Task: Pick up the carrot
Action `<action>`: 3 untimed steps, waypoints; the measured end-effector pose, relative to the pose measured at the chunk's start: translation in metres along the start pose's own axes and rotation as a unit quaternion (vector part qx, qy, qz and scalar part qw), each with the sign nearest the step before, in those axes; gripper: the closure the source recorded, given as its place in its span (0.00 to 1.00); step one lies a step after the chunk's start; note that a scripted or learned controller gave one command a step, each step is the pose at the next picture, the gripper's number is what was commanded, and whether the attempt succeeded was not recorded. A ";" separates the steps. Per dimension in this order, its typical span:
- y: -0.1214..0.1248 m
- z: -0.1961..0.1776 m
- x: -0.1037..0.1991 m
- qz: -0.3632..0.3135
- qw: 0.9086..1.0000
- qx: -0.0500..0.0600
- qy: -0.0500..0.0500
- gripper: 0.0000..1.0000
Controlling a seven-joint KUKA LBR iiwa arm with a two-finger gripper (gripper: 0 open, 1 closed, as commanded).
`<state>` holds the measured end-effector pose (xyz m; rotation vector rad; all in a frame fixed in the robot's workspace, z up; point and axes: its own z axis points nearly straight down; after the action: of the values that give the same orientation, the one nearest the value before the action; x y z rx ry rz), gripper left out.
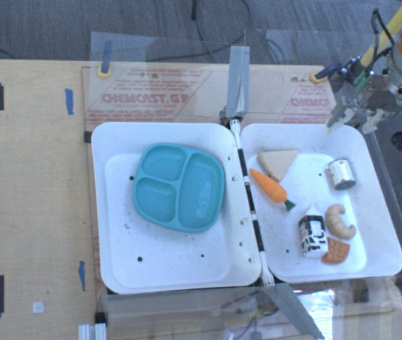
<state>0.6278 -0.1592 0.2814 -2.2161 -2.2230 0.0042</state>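
The orange carrot (269, 185) lies in the right bin (379, 211), near its left wall, with its green end pointing toward the lower right. It sits just below a tan bread wedge (278, 163). My gripper (353, 120) hangs over the bin's far right corner, well up and to the right of the carrot. Its two fingers stand apart, open, with nothing between them.
The right bin also holds a small silver can (341, 173), a croissant (342, 220), a waffle piece (335, 251) and a black-and-white carton (313, 234). A teal divided plate (179, 188) lies in the left bin (115, 211). A ridge separates the bins.
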 end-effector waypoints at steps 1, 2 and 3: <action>-0.022 0.127 0.031 -0.022 1.000 -0.001 0.000 0.00; -0.026 0.187 0.057 -0.106 0.994 -0.002 0.000 0.00; -0.044 0.190 0.056 -0.211 0.977 -0.013 -0.003 0.00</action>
<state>0.5827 -0.1036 0.0921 -1.7081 -2.6596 -0.0187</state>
